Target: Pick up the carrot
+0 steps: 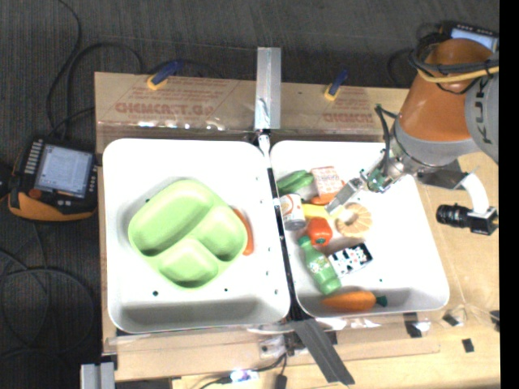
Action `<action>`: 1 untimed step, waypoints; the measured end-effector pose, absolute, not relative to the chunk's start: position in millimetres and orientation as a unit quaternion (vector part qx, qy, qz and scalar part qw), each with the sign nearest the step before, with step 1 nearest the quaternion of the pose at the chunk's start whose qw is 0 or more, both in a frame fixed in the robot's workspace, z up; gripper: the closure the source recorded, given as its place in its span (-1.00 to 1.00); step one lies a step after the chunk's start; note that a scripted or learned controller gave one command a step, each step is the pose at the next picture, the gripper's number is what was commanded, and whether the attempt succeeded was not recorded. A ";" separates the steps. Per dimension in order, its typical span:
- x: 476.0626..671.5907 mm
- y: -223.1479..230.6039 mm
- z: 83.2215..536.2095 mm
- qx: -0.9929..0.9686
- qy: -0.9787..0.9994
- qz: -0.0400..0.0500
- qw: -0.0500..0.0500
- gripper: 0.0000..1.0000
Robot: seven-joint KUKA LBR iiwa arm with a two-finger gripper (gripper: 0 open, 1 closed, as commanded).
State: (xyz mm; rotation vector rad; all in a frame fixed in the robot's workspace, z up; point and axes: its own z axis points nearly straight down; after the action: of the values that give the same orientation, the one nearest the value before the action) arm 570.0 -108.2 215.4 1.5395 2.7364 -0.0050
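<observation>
The carrot [350, 301], orange with a small green stub at its right end, lies on its side along the front wall of the right bin [422, 250]. My gripper [357, 190] hangs over the upper middle of that bin, just above a round tan slice [353, 218]. It is well behind the carrot and apart from it. The arm's orange band [442, 87] shows at the upper right.
Crowded in the right bin's left half are a green bottle [320, 267], a red pepper [319, 230], a white can [292, 211], a green vegetable [293, 181], a red-labelled box [326, 181] and a black-and-white card [350, 258]. The left bin holds a green divided plate [190, 232] and an orange item [246, 232].
</observation>
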 end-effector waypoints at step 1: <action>514.6 -125.7 89.4 0.478 0.878 0.002 0.005 -1.00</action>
State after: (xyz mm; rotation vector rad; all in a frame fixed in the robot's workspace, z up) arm 514.6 -125.7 89.4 1.4983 2.7508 0.0076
